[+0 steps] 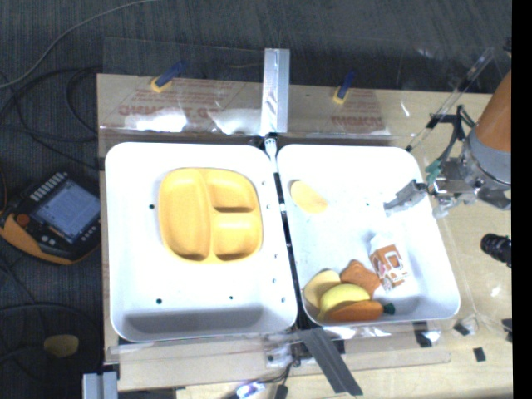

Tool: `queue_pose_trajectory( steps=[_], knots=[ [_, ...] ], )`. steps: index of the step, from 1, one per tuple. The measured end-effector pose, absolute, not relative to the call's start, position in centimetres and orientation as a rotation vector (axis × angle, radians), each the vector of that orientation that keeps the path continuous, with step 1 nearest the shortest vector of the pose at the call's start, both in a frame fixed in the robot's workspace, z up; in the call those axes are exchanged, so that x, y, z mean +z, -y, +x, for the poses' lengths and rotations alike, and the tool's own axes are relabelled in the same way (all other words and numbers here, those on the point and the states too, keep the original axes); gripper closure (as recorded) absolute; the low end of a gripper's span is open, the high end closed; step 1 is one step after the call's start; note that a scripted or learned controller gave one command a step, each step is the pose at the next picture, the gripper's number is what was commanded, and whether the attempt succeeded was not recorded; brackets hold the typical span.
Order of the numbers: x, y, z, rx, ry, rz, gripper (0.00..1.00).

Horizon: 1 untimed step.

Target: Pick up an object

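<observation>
Where the arm (499,131) reaches in from the right, its gripper (409,196) sits over the right rim of the right bin (357,169), near that bin's upper right corner. Whether the fingers are spread or closed I cannot tell; they are small and blurred against the white wall, and nothing can be made out between them.

Things that could be picked up lie lower in the same bin, well apart from the gripper. A small white-and-orange packet (389,266) lies tilted on the bin floor, below and a little left of the gripper. Just left of it, crowded into the lower part of the bin, is a cluster of toy food: a brown piece (361,274), a pale yellow rounded piece (343,297), a tan piece (320,284) and an orange carrot-like piece (359,311), all touching or overlapping one another. A flat pale yellow disc (308,197) lies alone near the upper left of this bin, close to the divider between the bins.

Across the divider, the left bin (133,248) carries a yellow divided tray (210,214), lying flat near its middle.

Both bins rest side by side on the surface (465,248).
</observation>
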<state>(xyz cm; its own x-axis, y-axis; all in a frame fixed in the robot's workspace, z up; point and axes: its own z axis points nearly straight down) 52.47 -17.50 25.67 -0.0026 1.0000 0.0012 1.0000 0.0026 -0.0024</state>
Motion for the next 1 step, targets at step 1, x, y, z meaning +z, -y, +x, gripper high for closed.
queue_pose_trajectory(
  steps=[1],
  knots=[
    [9.50, 20.48, 50.88, -0.002, 2.290, -2.148, 0.00]
  ],
)
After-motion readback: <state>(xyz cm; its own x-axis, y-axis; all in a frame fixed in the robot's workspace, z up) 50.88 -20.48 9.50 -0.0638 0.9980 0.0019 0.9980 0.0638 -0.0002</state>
